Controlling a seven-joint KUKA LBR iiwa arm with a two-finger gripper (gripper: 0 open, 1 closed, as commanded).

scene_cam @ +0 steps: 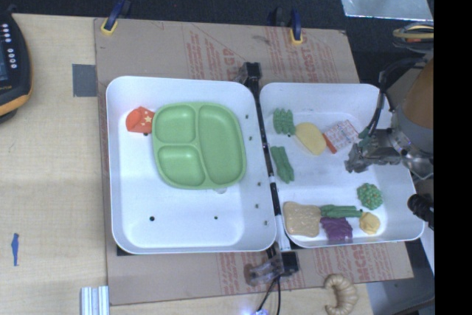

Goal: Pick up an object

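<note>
Nearest the bottom of the frame, a curled tan piece [341,293] lies on the worktop [51,195] outside the bins. Just above it, along the lower edge of the right bin [324,92], sit a beige slab [302,219], a purple toy [337,229], a yellow lump [369,223] and a green broccoli [369,195]. At the bin's right side the end effector [357,161] hangs low; I cannot tell its opening. Further up lie two green pieces [281,163], a yellow oval [310,138] and a red-and-white packet [340,134]. In the left bin [125,225], a green divided plate [199,144] rests beside a red toy [139,119].
</note>
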